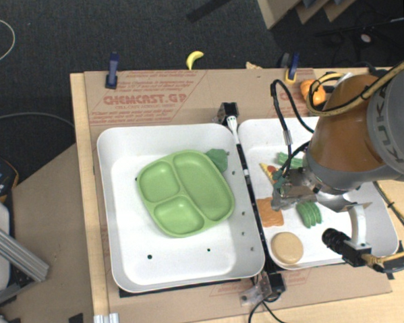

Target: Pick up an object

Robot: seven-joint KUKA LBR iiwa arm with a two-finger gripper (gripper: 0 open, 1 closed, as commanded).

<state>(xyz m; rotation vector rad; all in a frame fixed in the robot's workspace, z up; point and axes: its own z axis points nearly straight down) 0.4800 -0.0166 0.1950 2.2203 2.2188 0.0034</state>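
In the right bin lie a tan round disc (287, 247), a flat orange piece (269, 212) and a green ridged item (310, 213), perhaps a toy vegetable.

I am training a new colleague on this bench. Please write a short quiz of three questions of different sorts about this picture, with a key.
1. True or false: the green divided plate lies in the left bin.
2. Multiple choice: the round tan disc lies in which part of the right bin? A) far right corner B) near left corner C) centre
3. Fill in: the gripper hovers over the ___ bin, next to the orange flat piece.

Key: 1 true; 2 B; 3 right.
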